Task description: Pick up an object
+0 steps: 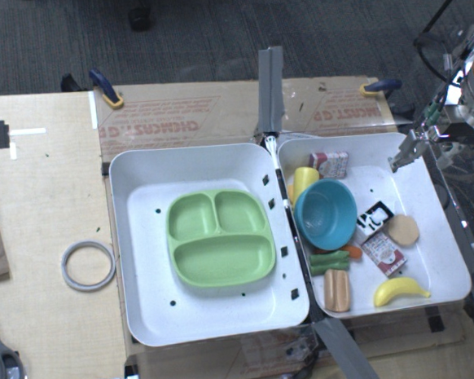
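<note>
The right bin (434,202) holds a blue bowl (326,213), with a yellow cup (304,179) and a small pink-and-white can (331,164) behind it. Right of the bowl lie a black-and-white item (375,214), a red packet (383,252) and a tan round biscuit (403,230). Along the front are a banana (400,291), a hot dog (336,289), a green vegetable (330,261) and an orange piece (355,251). My gripper (406,152) hangs over the bin's far right corner, apart from all of them, and nothing is seen in it.
The left bin (134,233) holds a green divided plate (221,237). On the bench to the left lie a grey tape ring (88,264) and scissors (4,370). Clamps (106,87) sit along the back edge. A metal divider post (271,88) rises between the bins.
</note>
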`<state>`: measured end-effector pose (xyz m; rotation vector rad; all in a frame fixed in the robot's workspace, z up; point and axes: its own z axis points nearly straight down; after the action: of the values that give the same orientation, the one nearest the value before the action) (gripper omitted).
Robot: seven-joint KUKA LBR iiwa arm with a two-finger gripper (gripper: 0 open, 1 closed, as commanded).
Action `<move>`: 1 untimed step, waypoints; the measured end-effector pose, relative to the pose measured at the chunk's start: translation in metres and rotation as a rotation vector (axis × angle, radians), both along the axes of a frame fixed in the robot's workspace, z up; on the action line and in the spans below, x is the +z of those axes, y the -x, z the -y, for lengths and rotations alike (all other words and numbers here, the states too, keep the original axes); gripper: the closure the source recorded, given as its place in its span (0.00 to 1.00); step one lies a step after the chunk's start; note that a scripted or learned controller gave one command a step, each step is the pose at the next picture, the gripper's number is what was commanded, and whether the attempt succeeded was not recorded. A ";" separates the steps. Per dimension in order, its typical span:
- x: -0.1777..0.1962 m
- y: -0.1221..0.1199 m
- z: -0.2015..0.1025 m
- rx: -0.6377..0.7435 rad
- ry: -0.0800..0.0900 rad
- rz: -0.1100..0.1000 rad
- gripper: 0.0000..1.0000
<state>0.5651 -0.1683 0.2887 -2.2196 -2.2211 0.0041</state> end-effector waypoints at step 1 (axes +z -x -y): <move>-0.112 -0.016 -0.071 0.004 0.000 -0.001 0.00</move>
<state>0.5810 -0.0969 0.1769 -2.2148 -2.2243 0.0049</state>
